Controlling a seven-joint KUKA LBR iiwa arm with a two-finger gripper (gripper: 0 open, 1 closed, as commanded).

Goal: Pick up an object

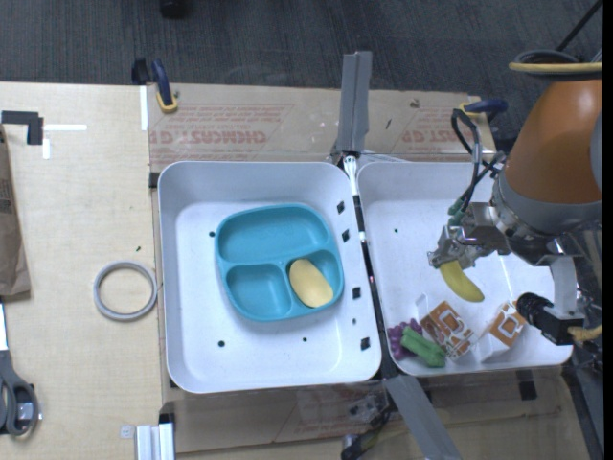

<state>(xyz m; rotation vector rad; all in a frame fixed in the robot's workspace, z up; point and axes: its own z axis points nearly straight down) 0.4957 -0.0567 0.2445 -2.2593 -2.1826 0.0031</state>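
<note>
My gripper [452, 255] hangs over the middle of the right bin [402, 199], at the end of the grey arm with the orange band. A small yellow banana [464, 284] lies right under it, its upper end touching or just below the gripper's tip. Whether the banana is gripped cannot be made out. Along the right bin's front edge lie a purple grape bunch [397, 335], a green piece [423, 349] and two orange-and-white packets [448, 326] [506, 326]. In the left bin [192, 333], a blue divided plate [251, 240] holds a pale yellow oval item [311, 283] in its lower right compartment.
A grey divider post [354, 103] stands behind the seam between the bins. On the bench to the left lie a grey tape ring [124, 289], scissors [17, 401] and a brown bag [10, 228]. A black part of the arm [542, 316] sits over the right bin's front right corner.
</note>
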